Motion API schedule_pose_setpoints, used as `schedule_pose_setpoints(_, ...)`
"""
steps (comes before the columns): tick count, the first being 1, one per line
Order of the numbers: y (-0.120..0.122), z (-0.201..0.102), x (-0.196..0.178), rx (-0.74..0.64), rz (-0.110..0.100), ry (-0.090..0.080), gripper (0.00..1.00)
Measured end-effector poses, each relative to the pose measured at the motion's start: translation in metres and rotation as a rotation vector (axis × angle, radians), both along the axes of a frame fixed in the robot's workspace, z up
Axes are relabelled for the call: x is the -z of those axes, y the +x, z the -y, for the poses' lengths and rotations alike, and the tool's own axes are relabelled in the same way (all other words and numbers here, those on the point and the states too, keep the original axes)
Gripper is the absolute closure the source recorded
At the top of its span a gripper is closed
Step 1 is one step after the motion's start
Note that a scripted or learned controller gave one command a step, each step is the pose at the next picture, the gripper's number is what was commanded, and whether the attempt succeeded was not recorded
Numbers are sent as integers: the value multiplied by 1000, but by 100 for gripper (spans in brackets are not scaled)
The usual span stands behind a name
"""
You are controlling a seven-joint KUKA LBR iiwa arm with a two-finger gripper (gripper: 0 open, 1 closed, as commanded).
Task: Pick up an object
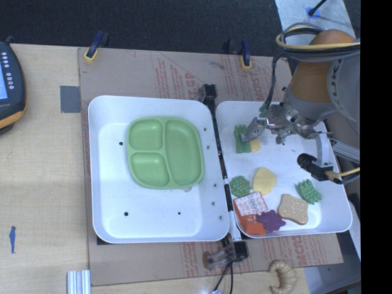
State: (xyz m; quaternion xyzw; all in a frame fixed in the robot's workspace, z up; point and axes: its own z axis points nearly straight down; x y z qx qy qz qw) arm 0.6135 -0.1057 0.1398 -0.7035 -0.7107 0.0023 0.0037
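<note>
You see the grey arm with its orange band reaching in from the right, and its two-finger gripper (254,129) low over the far left corner of the right-hand shallow white bin (334,222). One fingertip touches, or nearly touches, the small dark green blocky toy piece (242,139), which stands with its long axis running roughly from the far wall toward you, a narrower prong at its far end. A small pale yellow piece (255,145) lies just beside it, directly under the fingers. Whether the jaws are parted or closed you cannot tell; nothing clearly sits between them.

Nearer to you than the jaws lie a pale yellow wedge of toy cheese (264,180), a round knobbly green toy vegetable (239,185), a red-and-white printed packet (250,204), a purple star-shaped piece (270,219) and a tan toy bread slice (293,208). A second knobbly green piece (310,191) rests to their right, close to the bin's right side.

Left of the jaws, across the divider, the other white bin (107,222) holds a light green three-compartment plastic plate (165,152).
</note>
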Motion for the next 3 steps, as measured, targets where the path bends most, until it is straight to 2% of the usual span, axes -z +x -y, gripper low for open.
schedule_pose_setpoints(1, 26, -14, 51, 2, 3, -3, 0)
schedule_pose_setpoints(2, 27, -12, 36, 3, 6, -5, 100)
schedule_pose_setpoints(3, -13, -82, -58, 0, 13, 1, 100)
